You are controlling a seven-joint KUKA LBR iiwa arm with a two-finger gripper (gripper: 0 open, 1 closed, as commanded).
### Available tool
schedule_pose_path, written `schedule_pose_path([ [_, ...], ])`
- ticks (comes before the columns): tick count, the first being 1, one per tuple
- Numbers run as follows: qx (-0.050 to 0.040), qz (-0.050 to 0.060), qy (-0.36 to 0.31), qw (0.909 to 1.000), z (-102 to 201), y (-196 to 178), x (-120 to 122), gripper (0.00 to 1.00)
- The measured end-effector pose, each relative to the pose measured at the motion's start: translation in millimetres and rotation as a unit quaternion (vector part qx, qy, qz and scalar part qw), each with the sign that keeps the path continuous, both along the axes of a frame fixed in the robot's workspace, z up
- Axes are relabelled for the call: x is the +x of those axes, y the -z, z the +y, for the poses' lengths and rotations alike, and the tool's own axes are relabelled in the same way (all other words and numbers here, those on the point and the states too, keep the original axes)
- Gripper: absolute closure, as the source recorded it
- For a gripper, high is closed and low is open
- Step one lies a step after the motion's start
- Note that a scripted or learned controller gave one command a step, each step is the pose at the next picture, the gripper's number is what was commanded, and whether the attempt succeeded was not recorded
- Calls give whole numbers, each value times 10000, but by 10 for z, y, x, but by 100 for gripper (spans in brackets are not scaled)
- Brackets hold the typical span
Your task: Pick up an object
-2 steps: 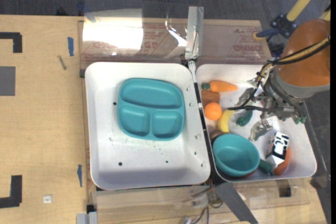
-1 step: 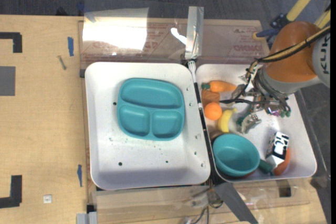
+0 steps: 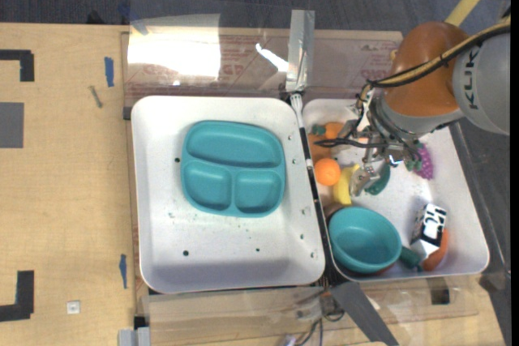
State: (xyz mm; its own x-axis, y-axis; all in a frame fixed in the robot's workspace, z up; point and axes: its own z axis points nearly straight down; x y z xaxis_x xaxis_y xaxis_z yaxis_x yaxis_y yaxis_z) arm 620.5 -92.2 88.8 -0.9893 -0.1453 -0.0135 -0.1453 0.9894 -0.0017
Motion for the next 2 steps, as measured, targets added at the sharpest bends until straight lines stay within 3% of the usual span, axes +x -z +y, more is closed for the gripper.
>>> schedule_pose_path([
  [1, 9, 12, 651, 9979, -86, -4, -245, 0],
  [2, 12, 8, 1064, 9943, -66, -1, -163, 0],
])
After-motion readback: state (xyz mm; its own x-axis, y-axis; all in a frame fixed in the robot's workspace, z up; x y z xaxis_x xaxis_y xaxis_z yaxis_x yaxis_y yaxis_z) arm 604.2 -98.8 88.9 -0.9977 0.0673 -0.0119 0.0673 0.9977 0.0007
